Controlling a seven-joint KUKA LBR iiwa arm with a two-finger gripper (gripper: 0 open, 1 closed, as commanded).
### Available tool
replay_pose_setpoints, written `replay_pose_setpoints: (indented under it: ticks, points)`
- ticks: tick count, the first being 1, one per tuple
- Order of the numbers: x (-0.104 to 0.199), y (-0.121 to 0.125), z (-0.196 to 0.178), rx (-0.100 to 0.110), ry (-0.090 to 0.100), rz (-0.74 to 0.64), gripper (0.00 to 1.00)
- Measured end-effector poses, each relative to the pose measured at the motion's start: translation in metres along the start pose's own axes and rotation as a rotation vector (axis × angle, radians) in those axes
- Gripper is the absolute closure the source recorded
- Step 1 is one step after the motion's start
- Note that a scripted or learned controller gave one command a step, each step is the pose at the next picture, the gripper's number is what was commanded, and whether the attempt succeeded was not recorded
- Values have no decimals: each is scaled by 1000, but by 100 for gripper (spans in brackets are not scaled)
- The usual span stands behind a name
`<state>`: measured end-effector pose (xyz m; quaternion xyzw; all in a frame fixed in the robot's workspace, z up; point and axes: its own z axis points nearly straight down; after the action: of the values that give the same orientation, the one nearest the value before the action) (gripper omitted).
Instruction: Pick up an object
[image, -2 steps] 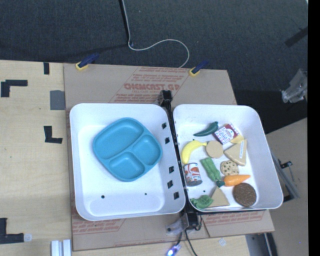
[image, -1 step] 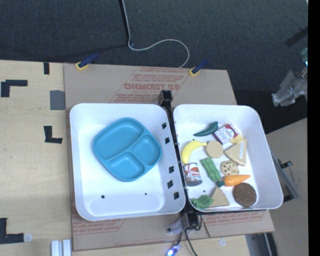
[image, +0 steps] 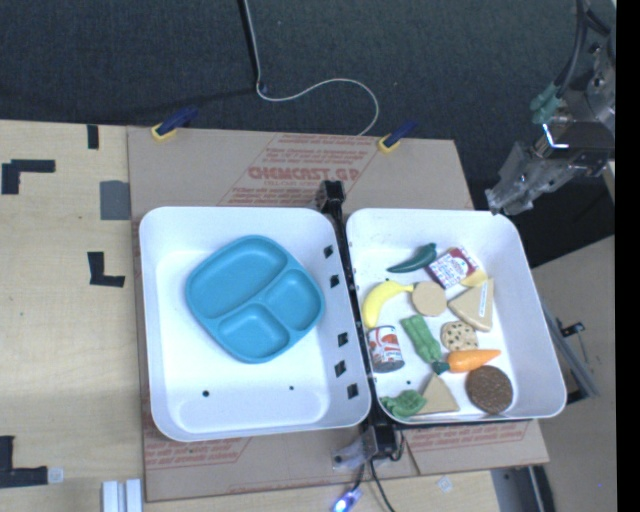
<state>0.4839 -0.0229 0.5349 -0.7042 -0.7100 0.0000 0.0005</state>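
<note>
Up past the right bin's (image: 530, 290) far-right corner sits the hand (image: 520, 190), can't tell grip state; nearest pick, green pepper (image: 412, 260), lies down-left inside bin, long axis approx. toward hand, banana (image: 385, 298) further.

- Both bins (image: 160, 300) look like smooth white plastic with a faint sheen.
- The blue tray (image: 255, 297) in the left bin is matt plastic.
- The toy food right of the tray, such as the banana (image: 382, 298) and carrot (image: 472, 359), looks like smooth plastic.
- The sheet (image: 290, 170) under the bins is matt brown cardboard with red print.
- Beyond the cardboard, the dark cloth (image: 120, 50) looks rough.
</note>
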Motion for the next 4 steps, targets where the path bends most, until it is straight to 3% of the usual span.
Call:
replay_pose_setpoints:
  ticks: [1, 2, 4]
  points:
    - [116, 0, 1, 0, 1, -7, 100]
    - [179, 1, 1, 1, 0, -1, 100]
    - [259, 1, 1, 0, -1, 2, 100]
